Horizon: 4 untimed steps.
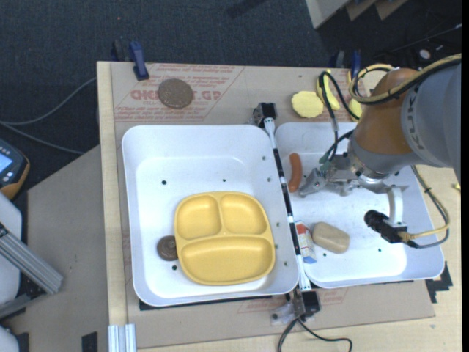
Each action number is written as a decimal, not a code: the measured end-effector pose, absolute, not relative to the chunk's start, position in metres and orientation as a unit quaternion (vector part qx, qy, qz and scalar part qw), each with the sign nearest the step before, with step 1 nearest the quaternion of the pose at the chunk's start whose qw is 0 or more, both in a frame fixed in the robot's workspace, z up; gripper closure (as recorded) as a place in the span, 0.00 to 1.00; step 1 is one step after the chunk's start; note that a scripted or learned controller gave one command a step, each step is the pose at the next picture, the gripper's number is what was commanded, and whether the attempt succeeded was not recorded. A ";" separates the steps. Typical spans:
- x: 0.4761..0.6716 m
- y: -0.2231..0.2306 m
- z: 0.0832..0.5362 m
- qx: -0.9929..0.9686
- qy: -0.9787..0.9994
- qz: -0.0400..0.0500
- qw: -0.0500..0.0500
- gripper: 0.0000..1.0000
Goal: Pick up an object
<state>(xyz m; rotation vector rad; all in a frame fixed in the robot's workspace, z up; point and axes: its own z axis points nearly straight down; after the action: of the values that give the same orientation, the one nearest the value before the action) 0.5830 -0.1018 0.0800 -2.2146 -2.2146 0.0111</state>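
The grey arm (410, 116) with its orange band reaches in from the right over the right bin (381, 266). Its tool (311, 183) hangs low near the bin's left wall, and whether it is wide or narrow cannot be told here.

A reddish sausage-shaped piece (294, 171) lies just left of the tool, close against that wall. A tan oval block (330, 237) rests lower in the same bin, well apart from the tool, with a small tube (304, 244) beside it along the wall.

The left bin (146, 152) holds a yellow divided plate (222, 236) and a brown disc (168, 248) touching its left edge. On the desk (110, 196) behind lie another brown disc (175, 92) and a yellow piece (308, 104).
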 end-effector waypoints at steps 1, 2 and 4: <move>0.512 -0.107 0.084 -0.709 -0.706 0.002 0.004 0.00; 0.529 -0.092 0.084 -0.706 -0.708 -0.001 -0.001 0.00; 0.479 -0.107 0.094 -0.708 -0.707 0.000 0.000 1.00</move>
<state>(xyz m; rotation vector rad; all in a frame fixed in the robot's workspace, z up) 0.4792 -0.1073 0.0944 -2.2232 -2.2198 -0.0013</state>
